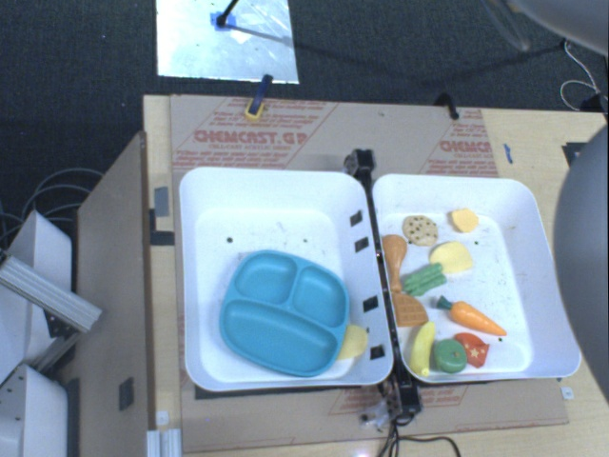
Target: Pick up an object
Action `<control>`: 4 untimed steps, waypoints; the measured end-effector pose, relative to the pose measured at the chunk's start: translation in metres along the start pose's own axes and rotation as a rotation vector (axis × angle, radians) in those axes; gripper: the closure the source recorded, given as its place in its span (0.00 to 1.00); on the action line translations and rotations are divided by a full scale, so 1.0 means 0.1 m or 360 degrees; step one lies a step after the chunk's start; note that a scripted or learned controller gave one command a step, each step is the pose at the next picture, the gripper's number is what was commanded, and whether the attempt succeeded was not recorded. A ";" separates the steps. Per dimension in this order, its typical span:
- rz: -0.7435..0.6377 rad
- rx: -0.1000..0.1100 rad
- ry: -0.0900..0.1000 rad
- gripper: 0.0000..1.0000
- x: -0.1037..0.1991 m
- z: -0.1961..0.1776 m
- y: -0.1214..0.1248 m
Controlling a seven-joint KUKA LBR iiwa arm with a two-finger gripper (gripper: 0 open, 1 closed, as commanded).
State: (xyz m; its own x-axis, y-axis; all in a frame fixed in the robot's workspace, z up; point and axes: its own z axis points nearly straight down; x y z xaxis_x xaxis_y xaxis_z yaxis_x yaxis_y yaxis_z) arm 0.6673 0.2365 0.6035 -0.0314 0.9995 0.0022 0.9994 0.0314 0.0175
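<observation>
The right bin point(533, 255) holds several toy foods. A round cookie point(419, 228) and a small yellow piece point(464, 220) lie at the back. A tan drumstick point(393, 251) and a pale yellow slice point(451, 257) sit beside a green vegetable point(423, 279). Nearer the front are a carrot point(473, 318), a brown wedge point(409, 309), a banana point(422, 347), a green pepper point(449, 355) and a red piece point(472, 348). In the left bin point(219, 217) a blue divided plate point(281, 312) lies flat, with a yellow piece point(352, 343) at its right edge. A blurred grey part of the arm point(588, 236) looms at the right, above the bench.
Black clips point(360, 163) run along the seam between the bins. Printed cardboard point(285, 136) lies under both bins. A shiny sheet point(226, 22) sits on the floor at the back, and cables point(48, 198) trail at the left.
</observation>
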 end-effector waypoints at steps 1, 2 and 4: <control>-0.0001 0.0002 0.0000 0.00 0.00 0.00 0.00; -0.0006 -0.0013 0.0002 1.00 0.00 -0.12 0.00; -0.0015 -0.0057 0.0009 1.00 0.01 -0.35 0.02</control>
State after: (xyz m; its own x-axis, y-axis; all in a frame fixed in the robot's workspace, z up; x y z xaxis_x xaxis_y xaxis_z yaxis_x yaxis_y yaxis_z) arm 0.6684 0.2374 0.6385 -0.0408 0.9991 0.0078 0.9977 0.0403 0.0536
